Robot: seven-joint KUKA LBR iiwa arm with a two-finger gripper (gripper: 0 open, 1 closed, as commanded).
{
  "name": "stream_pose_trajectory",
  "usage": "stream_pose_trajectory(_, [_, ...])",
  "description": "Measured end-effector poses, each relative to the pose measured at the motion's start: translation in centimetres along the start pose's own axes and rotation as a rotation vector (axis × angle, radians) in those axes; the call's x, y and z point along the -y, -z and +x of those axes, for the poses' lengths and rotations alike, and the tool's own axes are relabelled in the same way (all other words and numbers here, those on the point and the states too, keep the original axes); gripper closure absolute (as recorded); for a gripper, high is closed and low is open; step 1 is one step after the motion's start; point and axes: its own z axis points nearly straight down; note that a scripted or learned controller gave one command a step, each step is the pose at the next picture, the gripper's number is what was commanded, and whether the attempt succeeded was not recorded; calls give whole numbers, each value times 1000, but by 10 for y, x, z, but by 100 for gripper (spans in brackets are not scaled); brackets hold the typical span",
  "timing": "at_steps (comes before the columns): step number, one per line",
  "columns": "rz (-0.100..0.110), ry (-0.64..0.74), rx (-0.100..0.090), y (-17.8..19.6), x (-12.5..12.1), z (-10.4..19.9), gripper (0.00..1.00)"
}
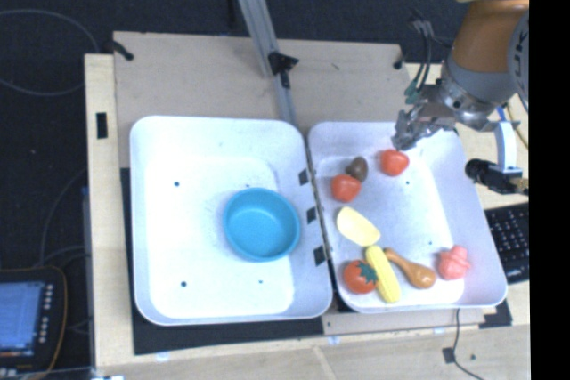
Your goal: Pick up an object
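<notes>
Tomato point(394, 162) lies near right bin's point(472, 191) far edge, directly below the hand point(408, 136), grip state indeterminable.

Keyboard point(509, 240) beside bench point(196, 76)

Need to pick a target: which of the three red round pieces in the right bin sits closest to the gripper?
The red piece at the bin's far end, just below the gripper. The second red one lies further left beside a brown piece; the third sits at the near edge.
</notes>
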Motion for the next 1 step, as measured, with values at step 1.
stream_pose_trajectory(1, [0,1,-1,-7,-3,46,100])
